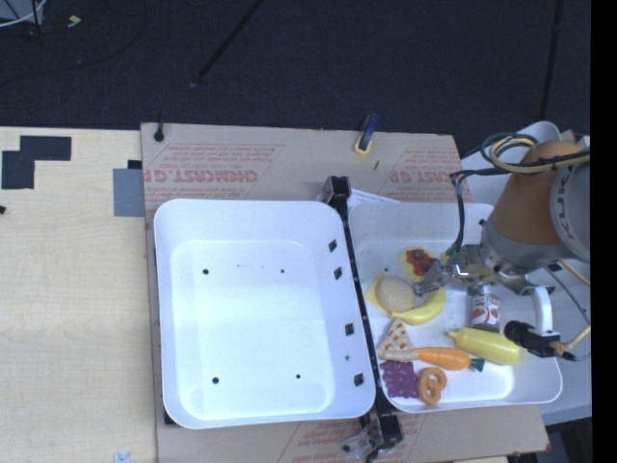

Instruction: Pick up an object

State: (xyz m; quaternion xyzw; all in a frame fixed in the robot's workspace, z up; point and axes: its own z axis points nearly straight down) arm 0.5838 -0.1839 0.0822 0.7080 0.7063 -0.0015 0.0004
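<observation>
Two shallow white bins sit side by side on a cardboard sheet (289,162) laid over the pale wooden surface (67,287). The left bin (193,225) shows bare white floor with a few small dark dots. The right bin (386,215) carries a cluster of toy food gathered toward its near half. A beige round piece (393,293) lies on top of a yellow banana (429,309), and just behind them is a small red and yellow item (418,260). Nearer the front edge a pizza slice (395,340) lies next to an orange carrot (445,358), with a purple bunch of grapes (400,380) and a pretzel (431,385) below them. A yellow mustard bottle (487,345) lies on its side to the right of the carrot, and a small red and white can (485,311) stands just behind it. The arm (530,210) comes in from the right, its orange band above the wrist, with cables looping around it. The hand (445,270) is down low in the right bin, close beside the red and yellow item and just above the banana's right end. I cannot tell how far apart its jaws are, and nothing shows clearly gripped in it. A blue and yellow clamp (365,135) pins the cardboard at the far edge.
</observation>
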